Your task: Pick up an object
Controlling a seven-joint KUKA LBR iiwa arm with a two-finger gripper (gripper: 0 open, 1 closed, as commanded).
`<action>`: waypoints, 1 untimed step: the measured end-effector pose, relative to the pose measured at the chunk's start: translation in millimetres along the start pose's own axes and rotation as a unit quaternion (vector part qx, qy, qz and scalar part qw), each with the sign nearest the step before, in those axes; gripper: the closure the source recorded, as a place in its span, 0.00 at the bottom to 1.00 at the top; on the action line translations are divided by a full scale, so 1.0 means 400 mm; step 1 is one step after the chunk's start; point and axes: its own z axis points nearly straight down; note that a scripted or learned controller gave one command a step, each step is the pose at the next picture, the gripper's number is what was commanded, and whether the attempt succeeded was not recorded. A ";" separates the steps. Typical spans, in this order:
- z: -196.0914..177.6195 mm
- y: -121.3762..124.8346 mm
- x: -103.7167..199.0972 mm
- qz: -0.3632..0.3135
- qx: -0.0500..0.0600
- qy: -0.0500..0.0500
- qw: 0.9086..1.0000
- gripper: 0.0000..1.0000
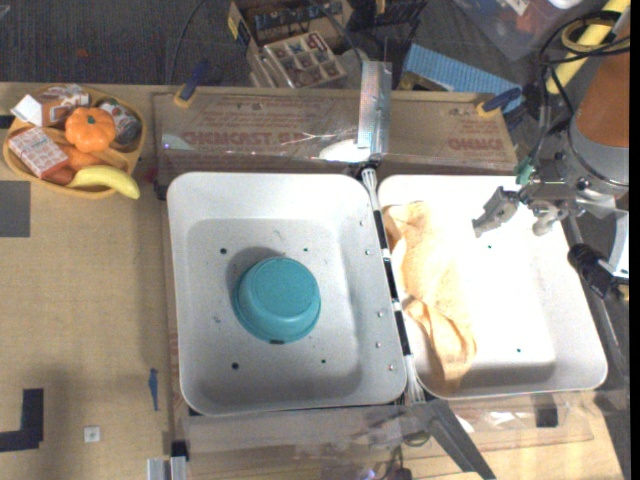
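1. Wooden bench seen from above at a slant, with clutter of boxes and cables on the dark floor behind it. Two shallow white bins sit side by side: the left bin and the right bin.
2. One teal bowl lies upside down near the middle of the left bin. One pale yellow cloth lies crumpled along the left wall of the right bin, running from near the back to near the front.
3. One grey arm reaches in from the right. Its gripper hovers over the back part of the right bin, with its two fingers spread apart and nothing between them.
4. The cloth is the nearer thing to pick up, lying to the left of the gripper and apart from it; the bowl is well apart, in the other bin.
5. Likely risks: closing where it hovers would probably catch only air, since the bin floor below looks bare. The cloth hugs the bin wall, so a finger could strike the rim. The smooth domed bowl could slip from a pinch.
6. At the bench's far left corner, one small basket holds toy food, including one pumpkin and one banana.
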 end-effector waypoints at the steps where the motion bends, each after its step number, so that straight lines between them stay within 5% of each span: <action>1: 0.435 0.007 0.049 -0.170 -0.001 0.000 0.985 0.00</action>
